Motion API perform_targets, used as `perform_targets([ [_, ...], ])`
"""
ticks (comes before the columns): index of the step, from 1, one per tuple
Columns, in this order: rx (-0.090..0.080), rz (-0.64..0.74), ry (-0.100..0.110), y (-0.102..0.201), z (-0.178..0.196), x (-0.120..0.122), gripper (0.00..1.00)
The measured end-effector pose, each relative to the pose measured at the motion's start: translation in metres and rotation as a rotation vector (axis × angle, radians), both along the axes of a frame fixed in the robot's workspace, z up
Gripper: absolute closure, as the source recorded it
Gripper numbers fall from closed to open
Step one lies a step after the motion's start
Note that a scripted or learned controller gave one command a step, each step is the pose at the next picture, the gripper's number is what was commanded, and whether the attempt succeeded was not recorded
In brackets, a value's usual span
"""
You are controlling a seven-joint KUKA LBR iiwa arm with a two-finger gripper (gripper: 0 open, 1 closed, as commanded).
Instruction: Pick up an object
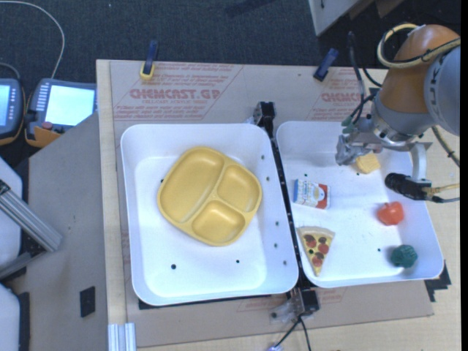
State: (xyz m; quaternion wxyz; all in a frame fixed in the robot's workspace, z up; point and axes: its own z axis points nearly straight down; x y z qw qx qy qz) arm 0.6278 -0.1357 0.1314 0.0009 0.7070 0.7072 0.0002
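The arm (409, 79) reaches in from the right, and its claw (352, 154) is low over the far part of the right bin (344, 218). Whether the claw is spread or pressed together, I cannot tell from this angle. A block (368, 164), pale yellow, lies on the bin floor just beside the claw, on its near-right side. It seems to touch the claw, but I cannot see that it is pinched.

In the same bin, a packet (310, 193), white with blue and red, lies near the left wall. A toy pizza slice (316, 246) lies nearer to the front edge, with its point toward the front. A red toy (391, 213) is on the right side, and a green toy (403, 255) sits in the front right corner. These four are well apart from the claw.

The left bin (146, 254) holds a yellow plate (210, 194) with three compartments, lying flat near its middle. Both bins stand side by side on the counter (205, 86), which is brown with red print.
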Motion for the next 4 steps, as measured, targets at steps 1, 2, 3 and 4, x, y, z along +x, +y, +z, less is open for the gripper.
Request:
perform_targets([
  [1,-0.001,0.002,-0.005,0.009,0.058,-0.002,1.00],
  [2,0.000,0.001,-0.006,0.015,0.118,-0.007,1.00],
  [3,0.000,0.001,-0.003,0.015,0.139,-0.006,1.00],
  [4,0.002,0.006,-0.001,0.076,0.137,0.004,1.00],
])
